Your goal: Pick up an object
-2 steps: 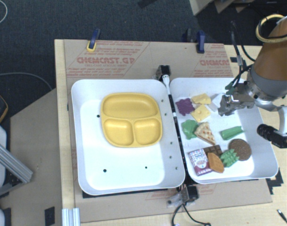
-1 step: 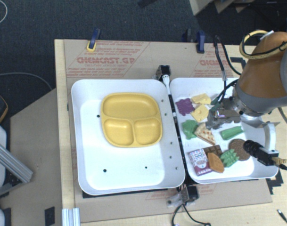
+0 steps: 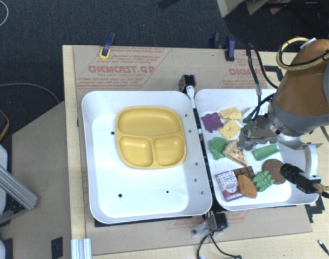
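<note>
The right bin (image 3: 229, 98) holds several small toy food pieces: a purple piece (image 3: 211, 122), yellow cheese wedges (image 3: 229, 122), a green leaf (image 3: 217, 145), a pizza slice (image 3: 235, 155), a green pod (image 3: 266, 151), a brown cookie (image 3: 273, 170), a red-and-white packet (image 3: 227, 183), an orange-brown piece (image 3: 246, 185) and a green toy (image 3: 263, 182). My gripper (image 3: 249, 140) hangs low over the middle of this bin, just above the pizza slice and beside the yellow wedges. Nothing can be seen between its fingers.
The left bin (image 3: 99, 161) bears a yellow three-compartment plate (image 3: 151, 136). A black divider clip (image 3: 187, 83) sits between the bins at the back. Cables (image 3: 257, 74) run along the right bin's far side, and the arm's body (image 3: 303, 93) covers its right part.
</note>
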`<state>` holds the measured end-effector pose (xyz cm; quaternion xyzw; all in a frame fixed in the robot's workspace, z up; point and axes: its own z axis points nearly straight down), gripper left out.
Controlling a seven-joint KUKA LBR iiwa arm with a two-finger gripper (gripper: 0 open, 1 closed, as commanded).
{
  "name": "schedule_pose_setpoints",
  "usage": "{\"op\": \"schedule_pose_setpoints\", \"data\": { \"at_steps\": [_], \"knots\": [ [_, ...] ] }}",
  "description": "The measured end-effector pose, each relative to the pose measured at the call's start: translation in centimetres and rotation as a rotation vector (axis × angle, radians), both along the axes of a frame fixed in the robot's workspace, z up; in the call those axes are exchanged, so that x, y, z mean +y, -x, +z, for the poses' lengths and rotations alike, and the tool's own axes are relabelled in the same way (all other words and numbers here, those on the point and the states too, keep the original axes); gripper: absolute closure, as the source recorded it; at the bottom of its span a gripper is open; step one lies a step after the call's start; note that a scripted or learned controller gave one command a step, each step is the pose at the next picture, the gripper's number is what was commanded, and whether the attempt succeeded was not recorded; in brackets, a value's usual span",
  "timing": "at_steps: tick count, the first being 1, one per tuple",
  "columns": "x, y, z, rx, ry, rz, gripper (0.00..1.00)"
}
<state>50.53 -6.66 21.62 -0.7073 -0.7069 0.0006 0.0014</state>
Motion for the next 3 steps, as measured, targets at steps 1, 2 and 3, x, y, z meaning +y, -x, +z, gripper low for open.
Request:
{"op": "schedule_pose_setpoints", "data": {
  "at_steps": [1, 2, 3],
  "knots": [
    [1.4, -0.5, 0.5, -0.005, 0.001, 0.003, 1.0],
    [-0.7, -0.3, 1.0, -0.005, 0.003, -0.001, 1.0],
    [0.7, -0.4, 1.9, -0.006, 0.001, 0.003, 1.0]
  ]
}}
